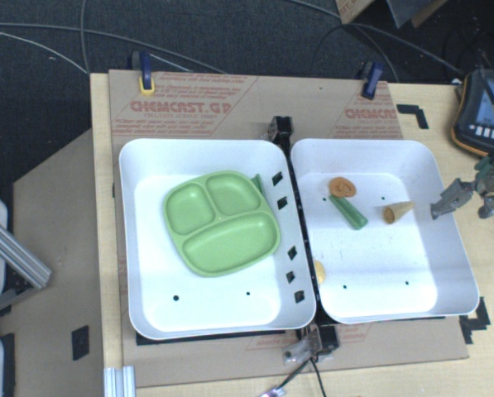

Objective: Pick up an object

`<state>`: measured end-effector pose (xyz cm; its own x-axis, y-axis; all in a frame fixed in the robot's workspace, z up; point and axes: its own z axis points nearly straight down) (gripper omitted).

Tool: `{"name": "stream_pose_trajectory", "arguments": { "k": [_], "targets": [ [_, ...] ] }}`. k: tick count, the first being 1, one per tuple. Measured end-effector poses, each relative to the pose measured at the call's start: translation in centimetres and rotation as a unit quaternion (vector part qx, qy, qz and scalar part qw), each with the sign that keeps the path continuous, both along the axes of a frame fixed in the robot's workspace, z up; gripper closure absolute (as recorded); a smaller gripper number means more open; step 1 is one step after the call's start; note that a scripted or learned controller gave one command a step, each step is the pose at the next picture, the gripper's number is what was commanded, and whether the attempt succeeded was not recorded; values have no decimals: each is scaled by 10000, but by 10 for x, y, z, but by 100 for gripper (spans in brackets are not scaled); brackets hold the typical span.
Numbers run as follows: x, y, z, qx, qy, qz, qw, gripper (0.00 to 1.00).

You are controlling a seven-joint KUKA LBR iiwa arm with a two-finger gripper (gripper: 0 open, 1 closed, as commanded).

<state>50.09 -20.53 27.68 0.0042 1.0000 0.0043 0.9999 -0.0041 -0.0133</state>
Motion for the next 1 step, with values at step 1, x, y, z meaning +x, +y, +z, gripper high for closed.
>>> {"name": "stream_pose_trajectory", "arguments": {
  "k": [1],
  "targets": [
    [2,1,6,-17,-62,22,10000,0]
  ]
}}
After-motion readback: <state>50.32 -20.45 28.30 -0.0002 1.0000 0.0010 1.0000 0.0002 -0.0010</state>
